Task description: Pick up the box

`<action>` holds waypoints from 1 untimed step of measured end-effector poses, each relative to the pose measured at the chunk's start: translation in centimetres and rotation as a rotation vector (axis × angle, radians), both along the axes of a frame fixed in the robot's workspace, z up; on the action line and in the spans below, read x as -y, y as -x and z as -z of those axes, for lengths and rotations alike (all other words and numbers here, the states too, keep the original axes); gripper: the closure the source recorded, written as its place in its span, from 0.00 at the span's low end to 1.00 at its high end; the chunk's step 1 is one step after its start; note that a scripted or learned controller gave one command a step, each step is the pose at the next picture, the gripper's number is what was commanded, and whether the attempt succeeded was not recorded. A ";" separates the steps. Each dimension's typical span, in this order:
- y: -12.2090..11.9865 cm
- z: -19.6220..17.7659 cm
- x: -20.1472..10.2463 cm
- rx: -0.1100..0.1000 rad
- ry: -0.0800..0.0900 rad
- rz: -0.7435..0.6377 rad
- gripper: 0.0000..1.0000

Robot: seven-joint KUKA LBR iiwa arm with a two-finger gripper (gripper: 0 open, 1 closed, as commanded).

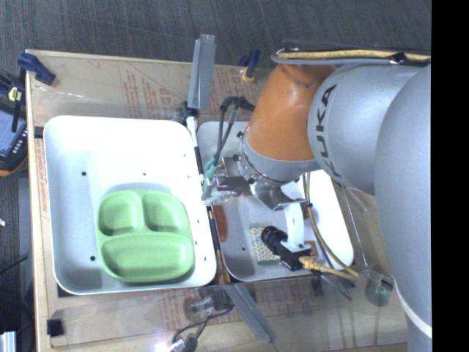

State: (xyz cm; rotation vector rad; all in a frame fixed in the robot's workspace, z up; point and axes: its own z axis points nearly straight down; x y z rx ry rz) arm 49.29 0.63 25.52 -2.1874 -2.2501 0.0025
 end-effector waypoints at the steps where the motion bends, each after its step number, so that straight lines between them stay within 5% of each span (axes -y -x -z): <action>1: 1.7 6.5 7.3 0.000 0.001 -0.128 1.00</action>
